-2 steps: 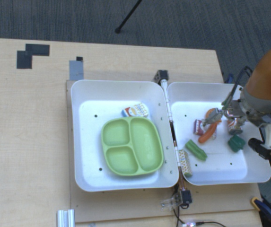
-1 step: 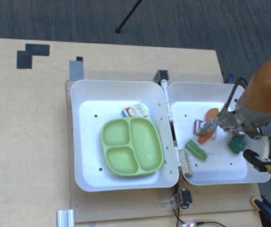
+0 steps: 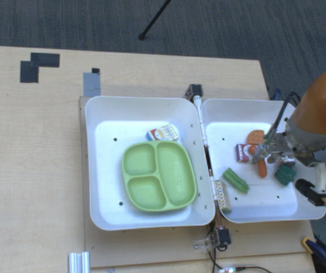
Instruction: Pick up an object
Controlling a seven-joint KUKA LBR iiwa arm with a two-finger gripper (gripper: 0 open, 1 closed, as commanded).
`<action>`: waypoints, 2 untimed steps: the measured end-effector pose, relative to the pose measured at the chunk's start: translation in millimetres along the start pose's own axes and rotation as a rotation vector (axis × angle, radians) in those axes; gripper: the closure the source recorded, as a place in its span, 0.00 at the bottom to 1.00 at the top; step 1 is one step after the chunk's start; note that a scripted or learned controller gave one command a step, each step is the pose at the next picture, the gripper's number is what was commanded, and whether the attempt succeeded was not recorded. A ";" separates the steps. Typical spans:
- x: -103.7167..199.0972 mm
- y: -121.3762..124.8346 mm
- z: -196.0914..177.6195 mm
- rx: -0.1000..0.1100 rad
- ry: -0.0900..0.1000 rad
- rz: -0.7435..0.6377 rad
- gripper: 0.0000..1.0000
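the arm (image 3: 321, 110) is cut off by the right edge of the frame, so its upper part is out of sight. the gripper (image 3: 269, 152) at right centre is too small and cluttered to read its state. it covers part of the orange object (image 3: 257, 138) and the small purple packet (image 3: 243, 152). the print on the packet (image 3: 164, 133) above the green tray (image 3: 159, 176) is too small to read.

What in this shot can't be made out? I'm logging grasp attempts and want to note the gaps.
- Claw: finger state unreadable in the camera view, too small and cluttered.
- Orange item: upper part hidden by the claw.
- Small packet in the left bin: label too small to read.
- Arm: cut off by the right edge.
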State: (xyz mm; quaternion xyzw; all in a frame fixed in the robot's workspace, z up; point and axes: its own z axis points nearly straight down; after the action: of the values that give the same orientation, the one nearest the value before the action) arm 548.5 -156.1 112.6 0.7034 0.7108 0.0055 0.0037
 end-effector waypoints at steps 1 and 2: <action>59.6 -59.1 -84.1 0.009 -0.002 0.006 1.00; 157.3 -58.2 -80.2 0.010 -0.001 0.005 1.00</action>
State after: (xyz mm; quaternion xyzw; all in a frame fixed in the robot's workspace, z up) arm 487.7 0.4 192.4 0.7053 0.7089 0.0018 0.0005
